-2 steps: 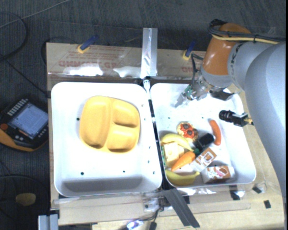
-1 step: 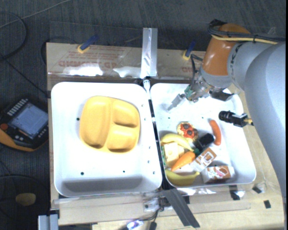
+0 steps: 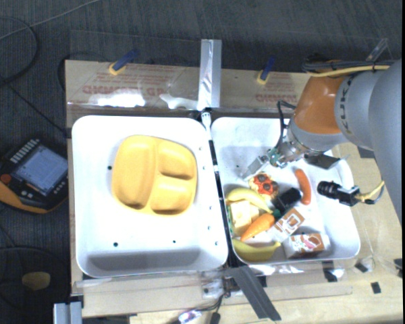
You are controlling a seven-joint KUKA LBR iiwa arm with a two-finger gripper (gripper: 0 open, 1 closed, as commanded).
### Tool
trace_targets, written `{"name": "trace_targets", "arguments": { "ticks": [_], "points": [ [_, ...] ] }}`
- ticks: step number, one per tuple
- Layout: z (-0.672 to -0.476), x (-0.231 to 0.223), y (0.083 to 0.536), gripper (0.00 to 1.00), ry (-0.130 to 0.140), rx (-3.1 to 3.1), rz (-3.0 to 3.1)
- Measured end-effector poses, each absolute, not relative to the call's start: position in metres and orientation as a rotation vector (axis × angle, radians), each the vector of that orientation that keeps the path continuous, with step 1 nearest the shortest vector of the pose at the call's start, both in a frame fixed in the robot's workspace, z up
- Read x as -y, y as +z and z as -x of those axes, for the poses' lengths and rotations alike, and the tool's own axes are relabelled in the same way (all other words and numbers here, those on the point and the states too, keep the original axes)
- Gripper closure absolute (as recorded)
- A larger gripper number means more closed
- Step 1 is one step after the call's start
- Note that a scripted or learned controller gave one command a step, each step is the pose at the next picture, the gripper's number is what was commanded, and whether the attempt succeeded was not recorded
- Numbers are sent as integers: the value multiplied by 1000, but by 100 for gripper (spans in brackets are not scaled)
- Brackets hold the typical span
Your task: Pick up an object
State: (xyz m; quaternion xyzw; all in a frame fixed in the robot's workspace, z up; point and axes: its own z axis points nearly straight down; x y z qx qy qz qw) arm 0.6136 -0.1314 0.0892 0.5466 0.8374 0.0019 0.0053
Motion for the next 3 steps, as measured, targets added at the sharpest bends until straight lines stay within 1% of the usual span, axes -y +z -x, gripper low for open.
{"name": "trace_targets", "arguments": {
  "ticks": [1, 2, 3],
  "points": [
    [-582, 104, 90, 0, 5, -2638, -1680],
    [-656, 117, 88, 0, 9, -2649, -1667],
    [-593, 194, 89, 0, 0, -2743, -1504]
  ]
}}
